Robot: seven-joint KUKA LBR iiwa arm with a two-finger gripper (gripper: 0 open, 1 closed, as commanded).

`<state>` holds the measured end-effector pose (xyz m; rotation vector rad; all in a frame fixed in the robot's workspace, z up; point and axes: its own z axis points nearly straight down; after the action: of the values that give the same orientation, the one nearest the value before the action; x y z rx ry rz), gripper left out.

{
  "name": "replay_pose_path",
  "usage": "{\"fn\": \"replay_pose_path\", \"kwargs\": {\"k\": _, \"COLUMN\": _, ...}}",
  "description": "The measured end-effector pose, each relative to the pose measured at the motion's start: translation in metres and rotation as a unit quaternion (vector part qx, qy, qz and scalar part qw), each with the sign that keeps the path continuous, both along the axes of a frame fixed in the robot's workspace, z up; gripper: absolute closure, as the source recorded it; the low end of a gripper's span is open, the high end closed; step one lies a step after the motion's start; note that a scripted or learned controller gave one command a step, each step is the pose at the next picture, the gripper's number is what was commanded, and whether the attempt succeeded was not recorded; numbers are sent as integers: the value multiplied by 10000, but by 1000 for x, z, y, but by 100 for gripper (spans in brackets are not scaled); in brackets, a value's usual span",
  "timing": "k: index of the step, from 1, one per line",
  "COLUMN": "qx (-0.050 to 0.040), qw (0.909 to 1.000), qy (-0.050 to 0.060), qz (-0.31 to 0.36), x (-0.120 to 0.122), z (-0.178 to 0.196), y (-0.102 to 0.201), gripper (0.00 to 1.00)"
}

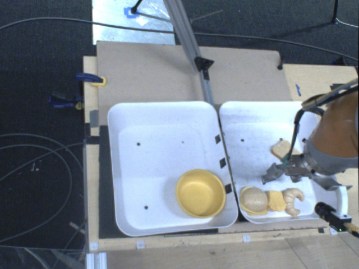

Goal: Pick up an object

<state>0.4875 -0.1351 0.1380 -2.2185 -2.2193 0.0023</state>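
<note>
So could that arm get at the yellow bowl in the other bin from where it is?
Probably yes. The yellow bowl sits alone near the front right corner of the left bin, with nothing over or around it. The gripper hangs over the right bin, so it would have to cross the divider.

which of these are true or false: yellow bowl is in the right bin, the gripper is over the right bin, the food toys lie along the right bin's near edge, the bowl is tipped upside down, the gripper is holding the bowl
1. The yellow bowl is in the right bin. False: it sits in the left bin, near its front right corner.
2. The gripper is over the right bin. True.
3. Pale food-like items lie along the right bin's near edge. True: a round one, a yellow piece and a curled one lie side by side.
4. The bowl is upside down. False: it stands upright, its hollow facing up.
5. The gripper holds the bowl. False: the bowl lies in the other bin, apart from the gripper.
</note>
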Motion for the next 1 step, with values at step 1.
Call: {"fn": "replay_pose_path", "kwargs": {"k": 1, "qx": -12, "qw": 10000, "qy": -38, "qz": 2, "x": 2, "z": 13, "y": 0, "gripper": 100}}
